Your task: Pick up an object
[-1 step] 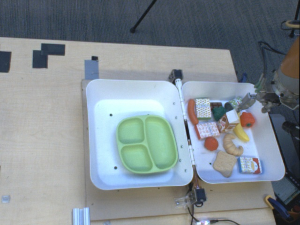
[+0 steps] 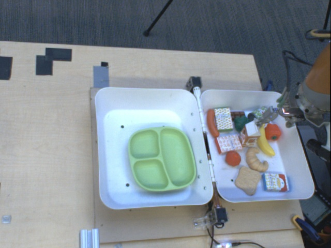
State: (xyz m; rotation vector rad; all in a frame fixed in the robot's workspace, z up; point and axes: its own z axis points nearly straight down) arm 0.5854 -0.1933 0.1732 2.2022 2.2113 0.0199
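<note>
The right bin holds several toy foods: a red sausage, a patterned box, a dark green piece, a small white and orange box, a red packet, a red tomato, a croissant, a banana, an orange-red fruit, a bread slice and a small carton. My gripper hangs low over the bin's far right part, just above the white and orange box and beside the orange-red fruit. Nothing visibly sits in it.
The left bin holds a green divided plate. A ridge separates the two bins. The arm comes in over the right bin's far right corner. Cables lie at the bench's front edge.
</note>
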